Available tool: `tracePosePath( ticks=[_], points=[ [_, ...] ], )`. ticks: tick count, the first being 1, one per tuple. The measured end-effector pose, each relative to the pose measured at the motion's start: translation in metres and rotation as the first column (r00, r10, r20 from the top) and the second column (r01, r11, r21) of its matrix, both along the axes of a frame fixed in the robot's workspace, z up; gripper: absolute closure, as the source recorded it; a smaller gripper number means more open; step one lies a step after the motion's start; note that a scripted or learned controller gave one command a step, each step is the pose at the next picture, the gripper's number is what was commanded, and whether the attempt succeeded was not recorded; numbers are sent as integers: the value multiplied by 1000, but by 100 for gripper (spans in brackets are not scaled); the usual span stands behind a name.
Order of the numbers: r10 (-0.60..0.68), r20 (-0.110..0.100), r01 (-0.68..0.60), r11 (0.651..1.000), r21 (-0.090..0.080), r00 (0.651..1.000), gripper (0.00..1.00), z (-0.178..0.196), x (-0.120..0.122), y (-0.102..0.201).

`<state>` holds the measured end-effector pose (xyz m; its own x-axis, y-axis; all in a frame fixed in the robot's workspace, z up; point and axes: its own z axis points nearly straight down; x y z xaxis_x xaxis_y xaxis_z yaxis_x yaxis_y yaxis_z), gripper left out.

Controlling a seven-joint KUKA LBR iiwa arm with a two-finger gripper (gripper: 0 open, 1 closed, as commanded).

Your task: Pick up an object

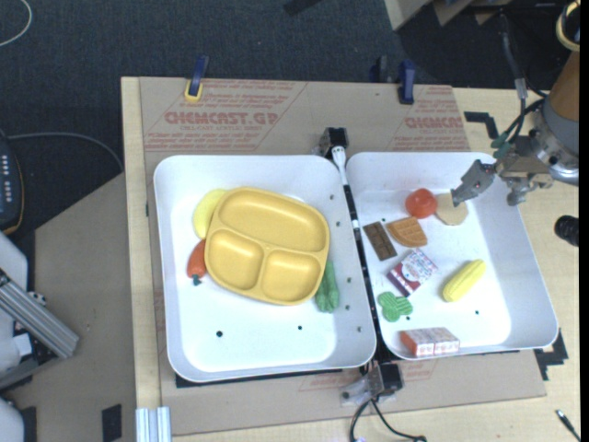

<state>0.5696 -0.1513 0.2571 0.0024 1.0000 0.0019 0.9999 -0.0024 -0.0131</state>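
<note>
You'll find the gripper (471, 184) over the upper right part of the right bin (525, 247), and whether it is released or clenched cannot be told from here; just beside its tip sit a tan round piece (451, 212) and a red tomato (421, 202); below them lie a brown bar (378, 239), a yellow lemon (462, 280) and a red box (430, 341); the left bin (175, 274) carries a yellow divided plate (265, 245).
</note>
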Motion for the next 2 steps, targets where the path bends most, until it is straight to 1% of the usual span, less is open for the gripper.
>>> tracePosePath(
  ticks=[1,2],
  points=[
    [2,14,-2,1000,-2,1000,0,8,2,0],
    [3,8,-3,1000,0,1000,0,-36,4,5]
  ],
)
